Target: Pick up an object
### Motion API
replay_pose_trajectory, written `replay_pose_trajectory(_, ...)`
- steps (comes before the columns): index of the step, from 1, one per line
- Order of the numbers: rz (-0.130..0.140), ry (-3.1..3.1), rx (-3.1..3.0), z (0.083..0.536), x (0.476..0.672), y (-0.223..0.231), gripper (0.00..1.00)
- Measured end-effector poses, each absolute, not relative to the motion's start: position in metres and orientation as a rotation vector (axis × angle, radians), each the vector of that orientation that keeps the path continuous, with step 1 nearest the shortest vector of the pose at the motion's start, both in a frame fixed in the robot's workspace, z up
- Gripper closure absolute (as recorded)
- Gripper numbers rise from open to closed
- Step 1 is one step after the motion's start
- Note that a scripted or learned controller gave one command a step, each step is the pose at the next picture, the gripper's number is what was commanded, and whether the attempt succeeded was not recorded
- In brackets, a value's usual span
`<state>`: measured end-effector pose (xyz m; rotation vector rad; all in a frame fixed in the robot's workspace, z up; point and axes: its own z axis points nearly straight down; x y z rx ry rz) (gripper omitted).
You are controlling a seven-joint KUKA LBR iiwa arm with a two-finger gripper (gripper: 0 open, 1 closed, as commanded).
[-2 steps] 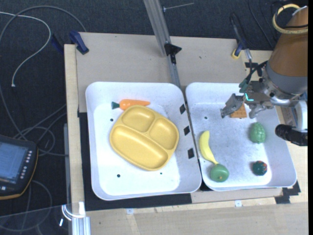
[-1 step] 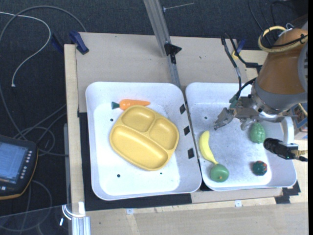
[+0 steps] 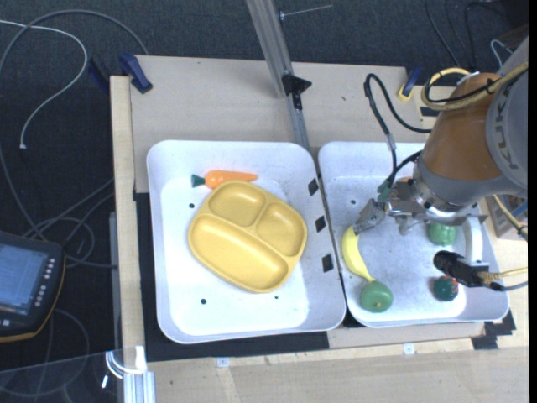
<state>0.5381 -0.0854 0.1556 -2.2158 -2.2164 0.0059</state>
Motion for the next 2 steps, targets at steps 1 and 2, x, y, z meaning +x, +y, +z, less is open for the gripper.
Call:
replay_pose_trajectory(1, 0.007, -2.216, -2.216, 0.093, 0.536, -0.081, 0.0)
replay_pose_trajectory(2, -0.003, -2.22, -2.22, 0.107, 0.538, -0.08, 1.0)
